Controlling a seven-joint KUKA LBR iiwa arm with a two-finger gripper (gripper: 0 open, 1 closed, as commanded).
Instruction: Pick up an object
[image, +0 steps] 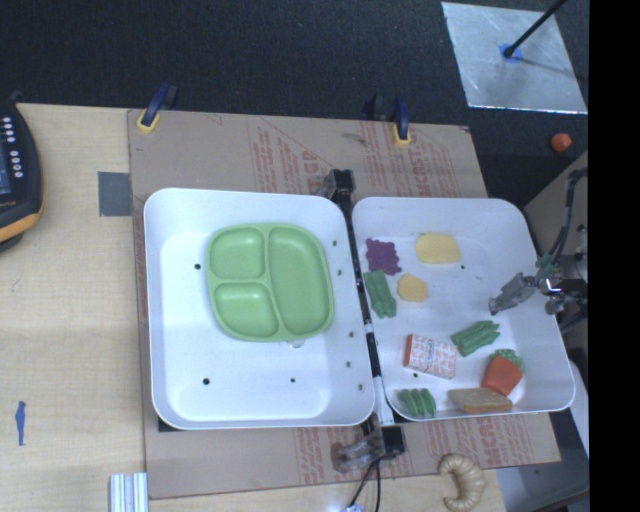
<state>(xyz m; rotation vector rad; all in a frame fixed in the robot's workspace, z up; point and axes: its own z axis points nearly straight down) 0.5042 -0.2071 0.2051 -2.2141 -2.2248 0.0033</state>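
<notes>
Bright, even overhead light; soft shadows, slight overall blur.

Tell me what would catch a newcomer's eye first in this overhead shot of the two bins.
The light green divided plate stands out, lying alone in the left white bin. Next comes the scatter of toy food in the right bin: purple grapes, a yellow piece, an orange carrot. The gripper hangs over that bin's right side, touching nothing.

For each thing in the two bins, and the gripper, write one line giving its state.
green divided plate: upright in the left bin.
purple grapes: lying loose in the right bin.
red-and-white packet: lying flat.
carrot: lying near the right rim.
gripper: above the right bin, holding nothing visible.
</notes>
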